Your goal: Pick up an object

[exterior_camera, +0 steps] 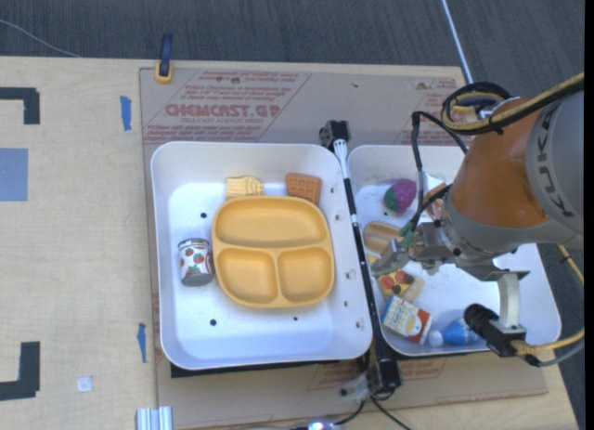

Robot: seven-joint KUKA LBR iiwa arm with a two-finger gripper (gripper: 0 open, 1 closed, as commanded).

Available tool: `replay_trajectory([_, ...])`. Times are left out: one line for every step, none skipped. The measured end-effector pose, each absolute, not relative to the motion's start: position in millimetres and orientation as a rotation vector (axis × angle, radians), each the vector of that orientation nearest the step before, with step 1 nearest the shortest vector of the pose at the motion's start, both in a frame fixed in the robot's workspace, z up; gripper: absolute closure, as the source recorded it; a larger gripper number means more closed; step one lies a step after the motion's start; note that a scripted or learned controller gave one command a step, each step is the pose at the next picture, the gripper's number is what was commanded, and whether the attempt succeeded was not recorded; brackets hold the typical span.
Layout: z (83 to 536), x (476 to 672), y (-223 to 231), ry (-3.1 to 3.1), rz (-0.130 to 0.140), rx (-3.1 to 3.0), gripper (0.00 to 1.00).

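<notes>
My gripper [405, 252] hangs low over the left half of the right bin [548, 321]. It sits just right of a tan bread-like toy [380, 233] and above a small red and yellow toy [399, 282]. A purple grape bunch [401, 194] lies behind it. Toward the front of the bin lie a red and white carton [406, 319] and a blue toy [457, 332]. The arm's wrist covers the middle of this bin.
The left bin [176, 326] holds a yellow divided plate [274, 250], a small can [195, 261], a brown cracker [303, 187] and a pale yellow block [243, 186]. A black bar [348, 205] runs between the bins.
</notes>
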State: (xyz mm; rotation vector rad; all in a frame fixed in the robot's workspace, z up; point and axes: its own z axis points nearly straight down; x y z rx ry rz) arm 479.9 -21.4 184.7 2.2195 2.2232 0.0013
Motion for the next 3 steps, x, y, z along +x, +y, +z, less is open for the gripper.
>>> replay_trajectory([95,481.0,-110,2.217,0.005,2.219,0.0])
replay_trajectory([105,481.8,-109,2.217,0.007,2.218,1.0])
replay_trajectory([185,501.2,-44,2.222,0.004,2.218,1.0])
